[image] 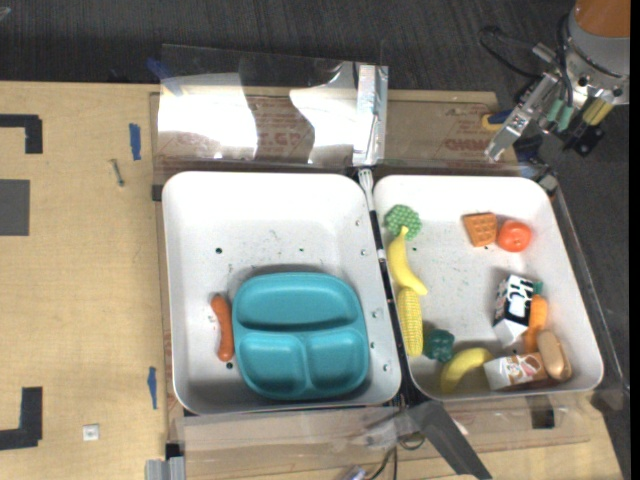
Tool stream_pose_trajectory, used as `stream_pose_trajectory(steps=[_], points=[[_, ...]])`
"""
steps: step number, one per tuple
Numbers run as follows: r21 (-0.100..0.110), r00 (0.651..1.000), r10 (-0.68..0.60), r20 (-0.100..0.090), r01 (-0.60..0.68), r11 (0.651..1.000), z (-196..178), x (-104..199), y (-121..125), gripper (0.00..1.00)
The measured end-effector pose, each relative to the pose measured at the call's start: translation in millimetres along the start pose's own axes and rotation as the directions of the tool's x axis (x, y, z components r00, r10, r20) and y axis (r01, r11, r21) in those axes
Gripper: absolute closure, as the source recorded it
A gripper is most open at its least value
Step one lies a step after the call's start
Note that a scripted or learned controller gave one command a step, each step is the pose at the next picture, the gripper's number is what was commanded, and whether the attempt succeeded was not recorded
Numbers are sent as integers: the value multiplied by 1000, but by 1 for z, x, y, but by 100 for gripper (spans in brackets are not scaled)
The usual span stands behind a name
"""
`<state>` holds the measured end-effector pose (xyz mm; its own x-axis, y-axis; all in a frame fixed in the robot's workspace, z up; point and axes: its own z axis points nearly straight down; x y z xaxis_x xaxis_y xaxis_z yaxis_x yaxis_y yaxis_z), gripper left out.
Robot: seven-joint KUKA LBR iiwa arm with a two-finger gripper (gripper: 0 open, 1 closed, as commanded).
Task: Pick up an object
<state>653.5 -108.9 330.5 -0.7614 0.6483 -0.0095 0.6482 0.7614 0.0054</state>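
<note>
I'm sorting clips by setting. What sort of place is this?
Probably a robot lab's grasping bench. Two white bins sit side by side on a taped board, one with toy food such as a banana, one with a teal tray. The arm waits at the far right.

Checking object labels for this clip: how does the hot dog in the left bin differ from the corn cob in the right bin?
The hot dog is orange-red, short and smooth; the corn cob is yellow and longer. The hot dog lies left of the teal tray; the corn cob lies along the right bin's left wall, below a banana. Both are slim toy foods lying roughly lengthwise.
</note>
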Motion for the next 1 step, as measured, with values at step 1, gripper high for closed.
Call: stream_pose_trajectory(steps=[1], points=[[4,1000,2,-8,-2,1000,17,18,-30,100]])
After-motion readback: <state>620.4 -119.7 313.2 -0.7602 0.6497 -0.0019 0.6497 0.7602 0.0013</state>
